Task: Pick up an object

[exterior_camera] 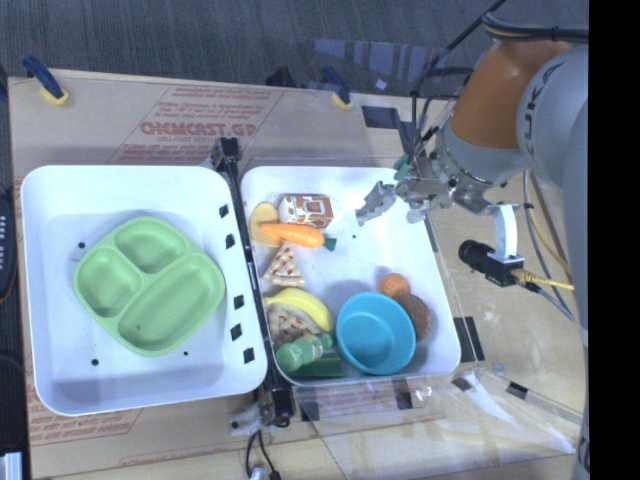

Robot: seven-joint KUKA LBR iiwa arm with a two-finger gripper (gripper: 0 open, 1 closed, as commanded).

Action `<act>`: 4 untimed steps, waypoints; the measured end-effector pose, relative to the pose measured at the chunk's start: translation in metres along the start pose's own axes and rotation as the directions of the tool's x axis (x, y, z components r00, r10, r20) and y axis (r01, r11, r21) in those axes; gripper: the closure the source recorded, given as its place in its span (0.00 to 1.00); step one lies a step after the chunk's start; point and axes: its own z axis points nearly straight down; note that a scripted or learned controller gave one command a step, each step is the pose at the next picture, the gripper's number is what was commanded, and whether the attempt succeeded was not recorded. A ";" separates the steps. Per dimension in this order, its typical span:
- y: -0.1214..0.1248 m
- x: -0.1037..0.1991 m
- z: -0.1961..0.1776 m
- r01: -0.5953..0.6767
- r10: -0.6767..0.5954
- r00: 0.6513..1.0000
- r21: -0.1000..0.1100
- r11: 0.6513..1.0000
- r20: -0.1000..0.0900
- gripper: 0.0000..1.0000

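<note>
- Camera view: we look down on a bench covered by a brown sheet [170, 118] printed with red lettering, held by blue clamps [46, 80] at its far edge.
- Beyond the bench we see dark grey carpet [200, 18].
- Two white bins sit side by side, touching along a black clip strip [230, 168].
- The left bin [50, 368] holds a green divided plate [150, 283], lying flat near its middle.
- The right bin [440, 308] holds the pickable things, crowded toward its left and near sides.
- A toy carrot [290, 235] lies just below a small brown-and-white carton [305, 208].
- A banana [305, 306] lies beside a blue bowl [375, 335].
- An orange ball [395, 285] and a brown round piece [420, 314] touch the bowl's far rim.
- A green bottle [305, 358] lies at the near wall.
- The gripper [370, 208] hangs over the bin's bare far part, right of the carton and apart from it.
- We see nothing in its grasp, and we cannot tell how far it is open.
</note>
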 end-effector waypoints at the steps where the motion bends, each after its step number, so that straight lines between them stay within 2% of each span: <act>1: -0.022 0.028 0.147 0.023 -0.023 1.000 -0.005 1.000 0.003 0.00; 2: 0.060 0.052 0.156 -0.075 0.076 0.997 0.085 0.994 -0.002 0.00; 3: 0.057 0.053 0.149 -0.064 0.065 0.998 0.106 0.992 -0.003 1.00; 4: 0.037 0.130 0.043 -0.151 0.151 0.989 -0.006 0.988 -0.001 1.00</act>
